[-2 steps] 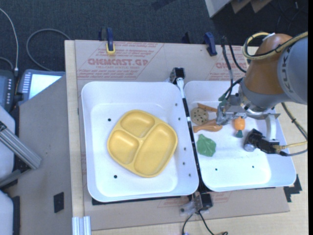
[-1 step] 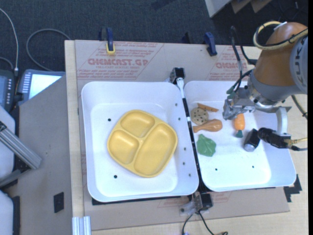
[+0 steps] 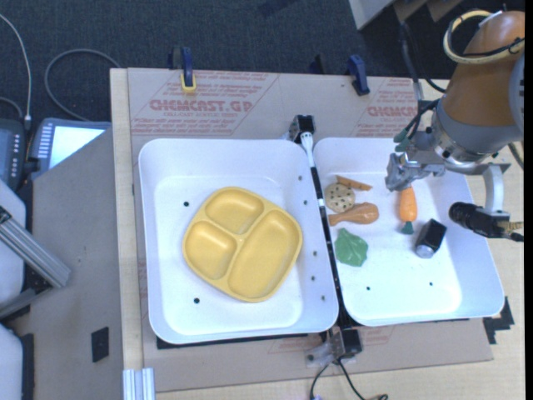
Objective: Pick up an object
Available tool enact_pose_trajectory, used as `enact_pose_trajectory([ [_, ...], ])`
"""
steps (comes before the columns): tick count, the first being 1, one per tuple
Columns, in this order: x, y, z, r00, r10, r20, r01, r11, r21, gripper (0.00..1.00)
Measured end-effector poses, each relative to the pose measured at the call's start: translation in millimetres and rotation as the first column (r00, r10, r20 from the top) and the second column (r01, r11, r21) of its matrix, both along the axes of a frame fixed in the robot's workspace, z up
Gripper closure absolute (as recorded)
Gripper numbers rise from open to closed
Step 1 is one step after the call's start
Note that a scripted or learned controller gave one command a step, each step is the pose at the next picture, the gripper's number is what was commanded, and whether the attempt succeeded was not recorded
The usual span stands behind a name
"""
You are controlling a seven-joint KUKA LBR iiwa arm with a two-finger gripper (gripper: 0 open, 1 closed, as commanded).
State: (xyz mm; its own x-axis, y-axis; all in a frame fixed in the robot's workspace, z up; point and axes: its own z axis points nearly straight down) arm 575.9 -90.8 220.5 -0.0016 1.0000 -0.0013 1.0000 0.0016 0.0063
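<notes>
The gripper [image 3: 405, 176] is seen over the upper part of the right bin [image 3: 466, 302], directly above the upper end of the carrot [image 3: 406, 206]. Whether it is wide or narrow cannot be told, because it is looked at from above and the metal head hides its tips. Nothing is seen held in it.

The carrot is taken here as the landmark. It lies just below the gripper, with its long axis running nearly up and down in the view, its small green tip at the lower end. The coming move is judged to depend on this: a short descent would be needed, with the closing direction set across the carrot, from left to right.

To the left of the carrot, a round cookie [image 3: 339, 196] with dark spots is placed, and a thin orange stick [image 3: 353, 183] lies just above the cookie. Below the cookie, still left of the carrot, a chicken leg [image 3: 354, 215] of smooth tan plastic is laid almost horizontally. Lower left of the carrot, a crumpled green leaf [image 3: 351, 248] is found. Just to the lower right of the carrot, a short black cylinder [image 3: 430, 238] is lying tilted.

Far to the left of the carrot, in the left bin [image 3: 158, 265], a yellow tray [image 3: 242, 243] with three compartments is set.

The toys look hard and glossy; the carrot is rounded and may slip.
</notes>
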Motion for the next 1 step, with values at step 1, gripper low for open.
enact_pose_trajectory([
  [1,1.3,-0.1,52.1,1.0,0.0,0.001,0.0,1.0,0.0,1.0],
])
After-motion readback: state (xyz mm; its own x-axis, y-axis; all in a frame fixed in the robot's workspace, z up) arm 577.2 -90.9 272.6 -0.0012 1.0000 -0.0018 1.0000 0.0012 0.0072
